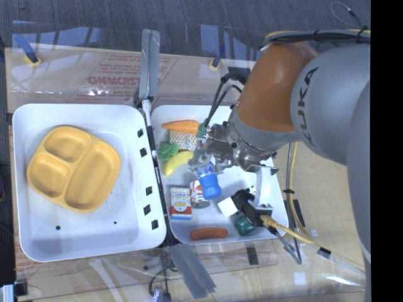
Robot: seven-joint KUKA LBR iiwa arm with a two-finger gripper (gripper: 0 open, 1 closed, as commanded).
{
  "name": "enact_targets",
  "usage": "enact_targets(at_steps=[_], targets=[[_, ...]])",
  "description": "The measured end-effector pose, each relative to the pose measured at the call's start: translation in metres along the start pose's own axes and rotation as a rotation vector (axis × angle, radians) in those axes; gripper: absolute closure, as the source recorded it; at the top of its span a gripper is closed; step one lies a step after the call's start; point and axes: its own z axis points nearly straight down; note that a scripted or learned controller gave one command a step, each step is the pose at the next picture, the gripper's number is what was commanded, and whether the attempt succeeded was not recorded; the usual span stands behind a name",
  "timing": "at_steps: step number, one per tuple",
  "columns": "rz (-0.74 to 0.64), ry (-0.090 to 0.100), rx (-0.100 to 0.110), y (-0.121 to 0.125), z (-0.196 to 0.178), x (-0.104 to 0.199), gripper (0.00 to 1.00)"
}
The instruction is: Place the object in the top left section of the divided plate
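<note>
The claw (204, 162) hangs over the right bin (179, 230), low among the toys in it. Whether it is open or closed cannot be told, as the wrist hides its tips.

A blue bottle (209, 185) lies tilted just below the claw, touching or nearly touching it. It is not plain whether the bottle is gripped.

To the claw's left, close by, is a banana (177, 162), with a small green vegetable (167, 150) just above that. Above the claw and a little left, a carrot (181, 126) lies against the far wall of the bin. Below the claw and to its left, a small juice carton (181, 203) stands beside a little can (199, 197), and the can touches the foot of the bottle. Further below the claw, near the front wall, lies a red sausage (209, 233).

Well to the claw's left, across the divider between the bins, the left bin (38, 231) holds a yellow divided plate (73, 167). All three of its sections are bare, and it sits toward that bin's far left part. Both bins rest side by side on the worktop (75, 74).
</note>
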Motion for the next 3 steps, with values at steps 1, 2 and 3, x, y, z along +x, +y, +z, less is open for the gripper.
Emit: enact_targets(at_steps=[1, 2, 3], targets=[[0.221, 0.000, -0.003, 0.006, -0.043, 0.015, 1.00], [0.113, 0.000, -0.002, 0.022, -0.074, 0.050, 1.00], [-0.031, -0.002, 0.000, -0.023, -0.021, 0.109, 1.00]])
